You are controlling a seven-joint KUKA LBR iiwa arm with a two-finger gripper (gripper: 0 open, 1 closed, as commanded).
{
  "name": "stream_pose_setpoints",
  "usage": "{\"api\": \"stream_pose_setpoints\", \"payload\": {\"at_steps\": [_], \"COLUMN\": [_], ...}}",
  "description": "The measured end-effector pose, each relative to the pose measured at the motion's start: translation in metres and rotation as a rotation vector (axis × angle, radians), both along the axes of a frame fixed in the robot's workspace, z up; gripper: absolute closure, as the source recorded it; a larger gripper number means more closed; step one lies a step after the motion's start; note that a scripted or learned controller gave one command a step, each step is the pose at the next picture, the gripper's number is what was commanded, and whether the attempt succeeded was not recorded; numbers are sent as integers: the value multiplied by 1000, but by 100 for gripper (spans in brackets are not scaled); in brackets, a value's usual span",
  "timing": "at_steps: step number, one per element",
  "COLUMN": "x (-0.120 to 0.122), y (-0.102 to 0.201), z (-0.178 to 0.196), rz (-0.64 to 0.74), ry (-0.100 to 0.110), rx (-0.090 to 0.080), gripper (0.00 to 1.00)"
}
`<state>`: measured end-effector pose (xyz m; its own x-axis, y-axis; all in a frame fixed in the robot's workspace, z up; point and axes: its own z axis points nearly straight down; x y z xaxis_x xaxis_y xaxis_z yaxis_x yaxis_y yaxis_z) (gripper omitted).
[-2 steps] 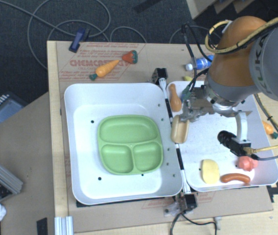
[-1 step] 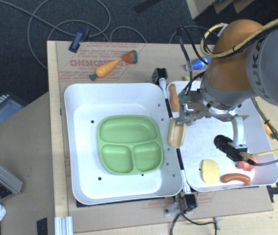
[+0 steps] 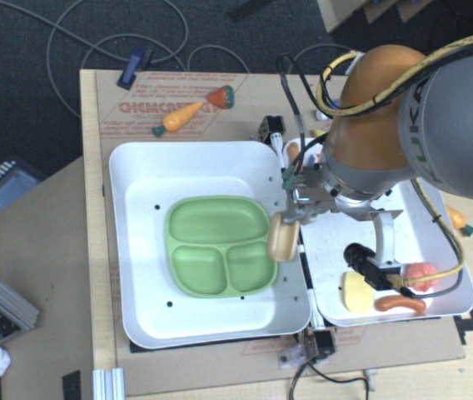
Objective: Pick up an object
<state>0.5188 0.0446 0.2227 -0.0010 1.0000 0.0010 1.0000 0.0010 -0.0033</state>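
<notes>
Pincer: the pincer [image 3: 301, 205] hangs just past the right rim of the green plate [image 3: 211, 223], over the seam where the two bins meet. Whether it is open or closed cannot be told from this angle, nor whether it grips anything.
Task's thing: a tan piece [image 3: 283, 240], rounded and upright, sits right under the pincer and overlaps the plate's right rim. Whether it is held or only resting there is unclear.
Plate: three compartments, lying flat in the middle of the left bin [image 3: 136, 223].
Arm: the arm [image 3: 386, 115] bulks in from the plate's right and covers much of the right bin [image 3: 328, 248].
Right of the plate, in the right bin: a yellow piece [image 3: 355, 294], an orange-red sausage [image 3: 399, 304] touching it on its far side, and a pink piece [image 3: 422, 273] just above the sausage.
Farther right of the plate: a small orange piece [image 3: 455, 218] at the right bin's outer rim.
Behind the plate, on the bench [image 3: 95, 140]: a toy carrot [image 3: 182, 117] with a red and green piece [image 3: 221, 98] just beside its end.
Behind and left of the plate: a blue thing [image 3: 133, 67] at the bench's back edge.
In the way: the bins' touching rims run directly under the tan piece.
</notes>
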Motion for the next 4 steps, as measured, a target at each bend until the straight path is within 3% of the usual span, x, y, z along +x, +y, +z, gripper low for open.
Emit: {"api": "stream_pose_setpoints", "payload": {"at_steps": [1, 2, 3, 4], "x": [-4, -15, -5, -30], "y": [-52, -29, 11, -24], "z": [-14, 12, 23, 13], "rz": [-2, 0, 0, -2], "ry": [-1, -4, -5, 0], "rx": [-1, -1, -1, -1], "gripper": [100, 100, 100, 100]}}
